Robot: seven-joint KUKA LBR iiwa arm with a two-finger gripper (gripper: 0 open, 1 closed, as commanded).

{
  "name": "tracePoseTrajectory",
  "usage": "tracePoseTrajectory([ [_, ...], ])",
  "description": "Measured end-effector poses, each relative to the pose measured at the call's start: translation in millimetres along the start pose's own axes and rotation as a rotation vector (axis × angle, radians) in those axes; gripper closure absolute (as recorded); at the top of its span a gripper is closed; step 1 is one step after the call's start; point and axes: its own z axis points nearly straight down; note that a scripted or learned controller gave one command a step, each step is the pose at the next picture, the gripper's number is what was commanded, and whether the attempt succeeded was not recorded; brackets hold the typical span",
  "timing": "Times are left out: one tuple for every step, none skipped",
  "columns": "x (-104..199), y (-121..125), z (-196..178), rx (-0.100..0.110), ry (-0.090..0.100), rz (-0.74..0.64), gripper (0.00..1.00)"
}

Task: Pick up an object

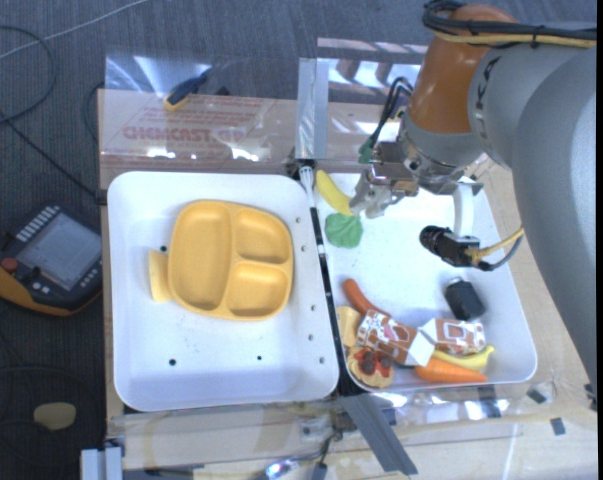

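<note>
Two pale fingers hang from the gripper [373, 200], tips close together, over the right bin [511, 298]; whether they pinch anything I cannot tell. Just at nine o'clock of them lies a yellow banana [331, 190], long axis running from eleven down to five. At seven o'clock, a green leaf [344, 230]. Down at six o'clock, a sausage [360, 297], cartons [389, 336] and a carrot [449, 371]. Left bin [141, 368] carries a yellow divided tray [229, 260]. Beyond it, a sheet [196, 133] reads "CHEMCAST"
</note>
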Motion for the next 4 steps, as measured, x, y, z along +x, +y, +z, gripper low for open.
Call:
tracePoseTrajectory([
  [-30.0, 12.7, 12.3, 0.002, 0.000, 0.067, 1.00],
  [-30.0, 12.8, 12.1, 0.001, -0.001, 0.067, 0.00],
  [-59.0, -31.1, 121.8, -0.004, 0.001, 0.047, 0.00],
  [-45.6, -65.9, 33.5, 0.003, 0.000, 0.253, 0.00],
])
